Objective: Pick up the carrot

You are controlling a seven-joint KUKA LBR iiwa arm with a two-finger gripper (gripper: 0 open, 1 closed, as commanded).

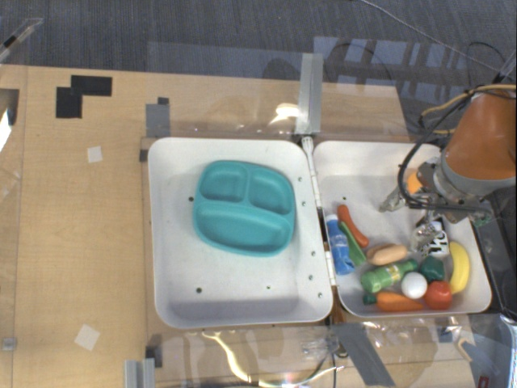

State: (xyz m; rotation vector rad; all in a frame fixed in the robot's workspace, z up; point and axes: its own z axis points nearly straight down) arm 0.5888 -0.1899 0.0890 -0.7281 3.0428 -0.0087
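The carrot (353, 224) is a slim orange-red piece with a green top, lying at a slant in the left part of the right bin (355, 172). My gripper (427, 231) hangs over the right side of that bin, under the orange wrist band, and about a hand's width right of the carrot. It is just above a black-and-white item (437, 246). Nothing shows held in it. A second orange elongated piece (397, 301) lies at the bin's front edge.
Crowded in the right bin's front are a blue tube (341, 249), a tan roll (389, 255), a green bottle (383, 278), a white ball (414, 284), a red tomato (439, 295) and a banana (459, 267). A teal divided plate (242, 207) sits in the left bin (174, 289).
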